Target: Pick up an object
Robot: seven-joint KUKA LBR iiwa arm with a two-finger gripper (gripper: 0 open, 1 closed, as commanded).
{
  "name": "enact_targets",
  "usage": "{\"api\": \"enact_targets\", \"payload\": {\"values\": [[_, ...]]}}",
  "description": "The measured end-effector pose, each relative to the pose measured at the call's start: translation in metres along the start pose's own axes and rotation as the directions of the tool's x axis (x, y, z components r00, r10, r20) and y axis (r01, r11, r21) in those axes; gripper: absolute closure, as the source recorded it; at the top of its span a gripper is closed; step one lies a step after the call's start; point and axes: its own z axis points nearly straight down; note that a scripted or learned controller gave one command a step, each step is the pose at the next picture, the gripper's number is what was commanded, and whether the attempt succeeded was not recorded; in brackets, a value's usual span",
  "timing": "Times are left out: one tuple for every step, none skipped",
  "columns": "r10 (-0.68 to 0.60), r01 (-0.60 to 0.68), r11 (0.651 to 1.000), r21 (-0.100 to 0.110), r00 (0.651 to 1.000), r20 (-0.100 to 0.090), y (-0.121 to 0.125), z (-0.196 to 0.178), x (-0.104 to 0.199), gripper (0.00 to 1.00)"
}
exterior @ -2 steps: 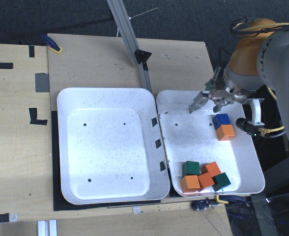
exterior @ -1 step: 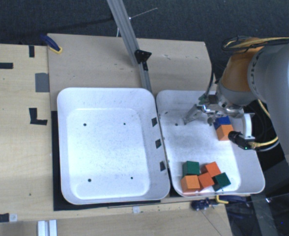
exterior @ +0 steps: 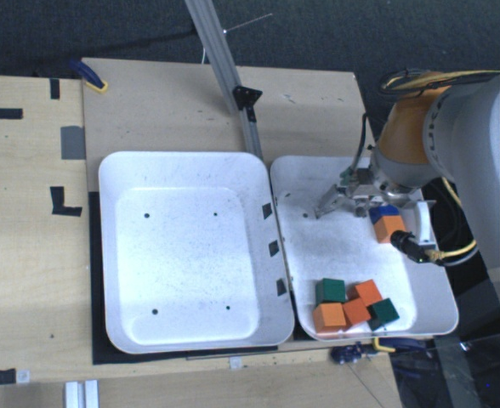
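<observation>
My gripper (exterior: 325, 204) hangs low over the upper part of the right bin (exterior: 318, 253), pointing down and to the left, with bare bin floor under its tip. An orange block (exterior: 389, 228) and a blue block (exterior: 383, 214) lie just right of it, beside the wrist and partly hidden by it. Near the bin's front edge sits a cluster: a green block (exterior: 331, 291), an orange block (exterior: 329, 316), another orange block (exterior: 366, 295) and a dark green block (exterior: 383, 312). Nothing shows in the gripper's grasp.
The left bin (exterior: 182, 253) adjoins the right one, with black clips (exterior: 273, 246) along their shared rim. A slanted metal pole (exterior: 220, 49) crosses the bench behind the bins. The arm's orange band (exterior: 403, 134) and a cable (exterior: 441, 249) overhang the right bin's far right side.
</observation>
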Motion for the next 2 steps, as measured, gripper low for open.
{"api": "enact_targets", "payload": {"values": [[-0.001, 0.001, 1.0, -0.001, 1.0, -0.001, 0.0, -0.011, 0.001, 1.0], [0.0, 0.0, 1.0, -0.007, 1.0, -0.001, 0.002, -0.053, 0.002, 1.0]]}}
